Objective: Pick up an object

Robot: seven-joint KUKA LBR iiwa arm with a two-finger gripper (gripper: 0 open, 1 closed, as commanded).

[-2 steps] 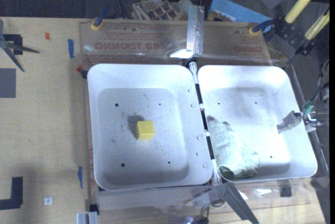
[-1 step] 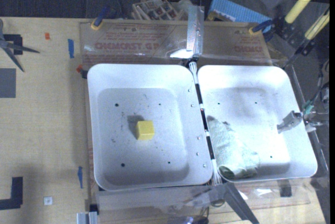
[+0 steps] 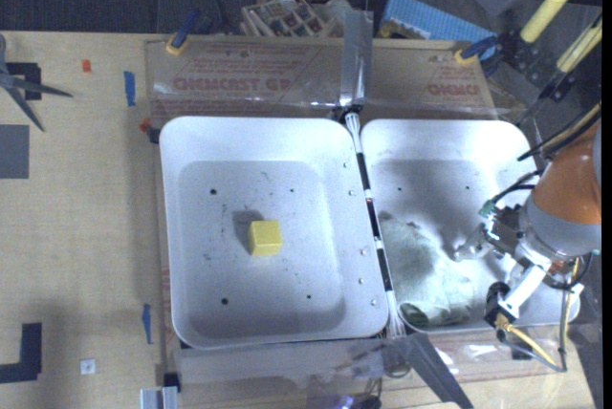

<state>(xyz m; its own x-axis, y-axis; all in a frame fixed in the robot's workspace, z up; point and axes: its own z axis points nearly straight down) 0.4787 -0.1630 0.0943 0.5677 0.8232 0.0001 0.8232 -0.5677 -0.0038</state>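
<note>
While the gripper [image 3: 501, 302] is seen low over the right bin [image 3: 430, 149], near its front rim, its grip state cannot be told. Farther off, a yellow block [image 3: 266, 237] lies untouched in the left bin [image 3: 191, 159]; the pick is judged not yet done.

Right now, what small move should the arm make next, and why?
Probably swing left across the divider toward the yellow block. It lies alone in the left bin, while the pincer hangs over the right bin's near corner, far from it.
</note>
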